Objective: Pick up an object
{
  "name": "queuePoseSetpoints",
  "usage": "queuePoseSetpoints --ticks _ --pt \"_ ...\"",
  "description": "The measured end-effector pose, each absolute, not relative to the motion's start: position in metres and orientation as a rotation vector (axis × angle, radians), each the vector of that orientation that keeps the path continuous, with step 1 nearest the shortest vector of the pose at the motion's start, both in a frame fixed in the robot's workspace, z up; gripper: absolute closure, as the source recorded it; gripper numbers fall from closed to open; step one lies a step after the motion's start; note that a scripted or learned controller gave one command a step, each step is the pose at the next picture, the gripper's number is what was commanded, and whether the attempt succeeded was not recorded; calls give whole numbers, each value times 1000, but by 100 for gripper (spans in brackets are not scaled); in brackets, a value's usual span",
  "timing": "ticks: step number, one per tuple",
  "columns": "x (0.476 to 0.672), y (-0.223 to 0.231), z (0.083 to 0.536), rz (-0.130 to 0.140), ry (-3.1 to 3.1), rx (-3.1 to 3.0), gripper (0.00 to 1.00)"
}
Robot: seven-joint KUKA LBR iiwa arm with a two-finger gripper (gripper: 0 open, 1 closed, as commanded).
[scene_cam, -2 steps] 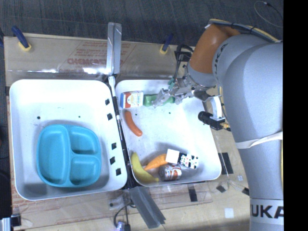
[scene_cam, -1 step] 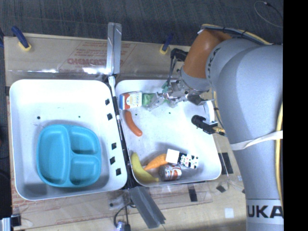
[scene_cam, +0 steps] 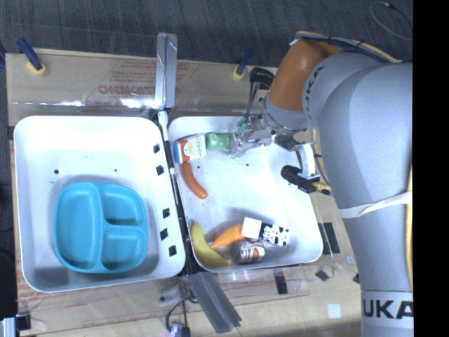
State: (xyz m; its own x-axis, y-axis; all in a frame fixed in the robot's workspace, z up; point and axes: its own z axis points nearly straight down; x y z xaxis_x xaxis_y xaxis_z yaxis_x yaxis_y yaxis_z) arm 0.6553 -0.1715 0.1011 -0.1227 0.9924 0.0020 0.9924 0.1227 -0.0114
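R bin (scene_cam: 295, 209): gripper (scene_cam: 242, 140) at green bottle (scene_cam: 219, 142), maybe touching.

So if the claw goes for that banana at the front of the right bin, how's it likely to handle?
The banana is curved and lies against the bin's front-left wall, so it would probably rock or pivot rather than roll. A carrot rests on it and may shift. Its skin looks smooth, so it might slip in a narrow pinch.
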Motion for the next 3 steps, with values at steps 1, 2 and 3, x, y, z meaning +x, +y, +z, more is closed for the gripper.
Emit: queuePoseSetpoints --ticks 1,2,3 --pt "654 -168 90 11 -2331 -2093 100" --pt "655 -168 101 13 -2335 -2087 100" --pt "655 -167 101 13 -2335 -2087 0"
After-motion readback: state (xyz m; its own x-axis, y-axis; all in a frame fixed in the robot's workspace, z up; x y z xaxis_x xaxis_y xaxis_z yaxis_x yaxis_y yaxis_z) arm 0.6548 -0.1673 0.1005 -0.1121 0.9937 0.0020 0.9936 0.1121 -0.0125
